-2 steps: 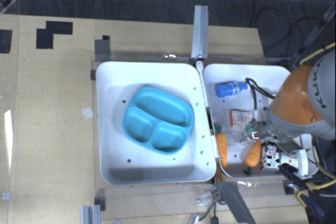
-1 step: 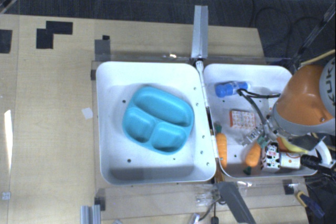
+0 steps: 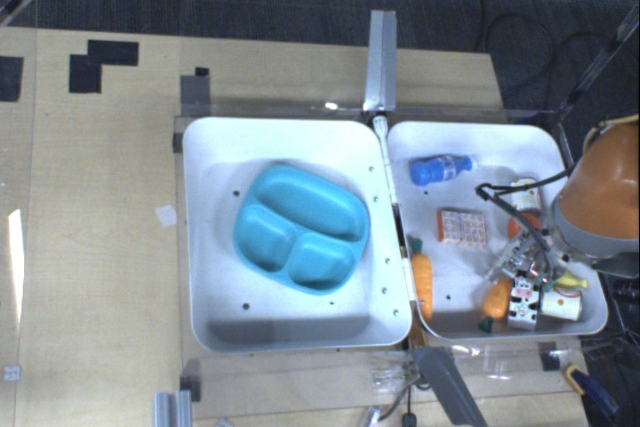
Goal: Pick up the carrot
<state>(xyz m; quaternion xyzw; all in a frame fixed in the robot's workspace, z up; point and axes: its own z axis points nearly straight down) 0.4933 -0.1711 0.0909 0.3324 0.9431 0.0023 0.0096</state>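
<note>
While the arm (image 3: 600, 195) reaches in over the right bin (image 3: 560, 155), you've got the carrot (image 3: 423, 282) lying against that bin's left wall, just beside the divider, near the front edge, orange with a green tip pointing away from you. It lies apart from the claw (image 3: 520, 267), which sits over the clutter in the bin's front right area. You can't tell from this angle how far the claw is spread or whether it grips anything; wiring and metal parts blur together there. Right under the claw, toward the bin's front wall: a second small orange piece (image 3: 495, 298) with a green end, a white carton (image 3: 523, 303) and a yellow-capped white tube (image 3: 562, 303). Toward the bin's back wall you see a blue bottle (image 3: 438, 169); a red-patterned packet (image 3: 463, 227) sits mid-bin. Left of the right bin, the other bin (image 3: 205, 215) holds a blue divided tray (image 3: 300, 227). Both sit on the worktop (image 3: 90, 215).
</note>
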